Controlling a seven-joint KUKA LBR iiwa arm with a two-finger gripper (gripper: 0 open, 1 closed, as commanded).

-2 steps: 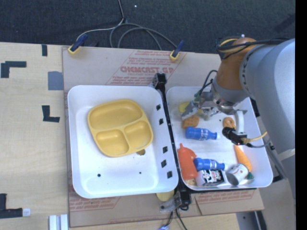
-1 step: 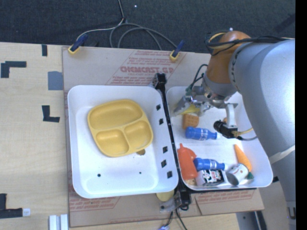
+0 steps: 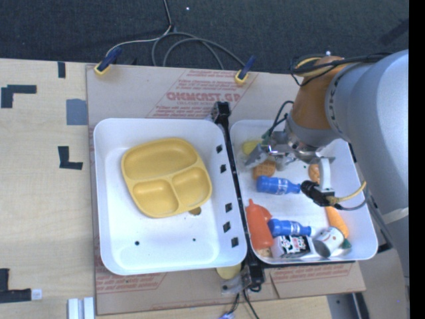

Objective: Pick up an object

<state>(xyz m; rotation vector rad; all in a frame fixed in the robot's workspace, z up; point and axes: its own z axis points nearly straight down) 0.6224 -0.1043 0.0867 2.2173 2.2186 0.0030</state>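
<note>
In the camera view, two white bins are seen side by side. A yellow plate [image 3: 167, 176] is lying in the left bin [image 3: 109, 198]. The right bin [image 3: 362, 234] is packed with small things: a blue bottle [image 3: 277, 186], an orange bottle [image 3: 259, 226], a carrot [image 3: 336, 222] and a little can [image 3: 323, 242]. The gripper [image 3: 265, 150] is lowered into the far corner of the right bin, just beside a small brown thing [image 3: 264, 168]. It cannot be told how wide the claw is open, and nothing is seen held in it. So nothing looks picked up yet, and the lift is still to be done. Little room is left there, with the middle wall [image 3: 232, 178] close by and toys crowded around.
</note>
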